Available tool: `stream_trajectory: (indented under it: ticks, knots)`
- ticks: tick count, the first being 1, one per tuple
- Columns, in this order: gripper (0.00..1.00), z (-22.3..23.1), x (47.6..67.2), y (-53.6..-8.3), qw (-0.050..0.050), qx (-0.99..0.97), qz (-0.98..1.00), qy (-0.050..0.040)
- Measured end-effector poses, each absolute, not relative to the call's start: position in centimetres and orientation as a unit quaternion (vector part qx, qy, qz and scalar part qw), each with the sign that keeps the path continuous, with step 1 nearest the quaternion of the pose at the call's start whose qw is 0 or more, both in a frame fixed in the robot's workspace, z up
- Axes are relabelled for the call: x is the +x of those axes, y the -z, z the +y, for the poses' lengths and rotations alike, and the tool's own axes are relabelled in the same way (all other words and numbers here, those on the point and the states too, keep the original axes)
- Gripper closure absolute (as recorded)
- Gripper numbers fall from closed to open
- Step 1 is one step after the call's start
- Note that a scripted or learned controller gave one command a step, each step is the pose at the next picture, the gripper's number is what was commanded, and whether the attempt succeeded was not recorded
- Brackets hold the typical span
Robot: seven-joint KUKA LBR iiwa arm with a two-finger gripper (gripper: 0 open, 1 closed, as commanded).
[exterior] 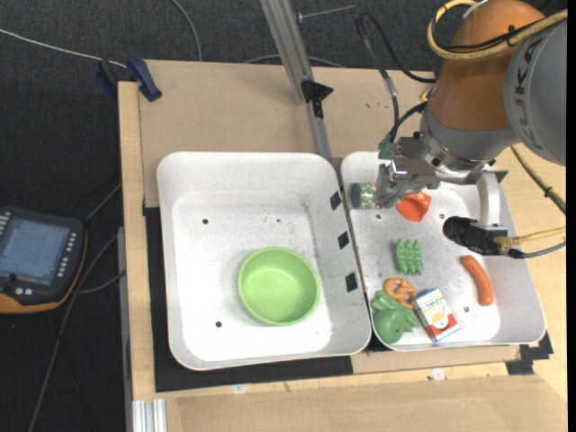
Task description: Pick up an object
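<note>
Nearest the camera, a small orange-and-white carton [433,312] lies well below the pincer [389,190], which hangs low over the right white bin [522,318] beside an orange plastic cone [414,207], likely its target; its opening cannot be told.

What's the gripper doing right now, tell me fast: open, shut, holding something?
Gripper: cannot be told. It hangs low over the far end of the right bin, next to the orange object.

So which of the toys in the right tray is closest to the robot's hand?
The small orange toy. It sits right beside the hand at the far end of the right tray, while the green block, the sausage and the little box lie nearer the front.
</note>
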State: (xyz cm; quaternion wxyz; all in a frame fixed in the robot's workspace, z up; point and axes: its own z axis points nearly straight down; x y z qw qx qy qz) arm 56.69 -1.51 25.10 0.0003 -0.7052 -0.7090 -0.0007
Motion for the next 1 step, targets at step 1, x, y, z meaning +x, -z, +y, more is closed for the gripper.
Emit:
stream_trajectory:
  ticks: [1]
  knots:
    - [1.0,2.88,57.8,-24.03,0.0,-0.706,-0.709,0.0001]
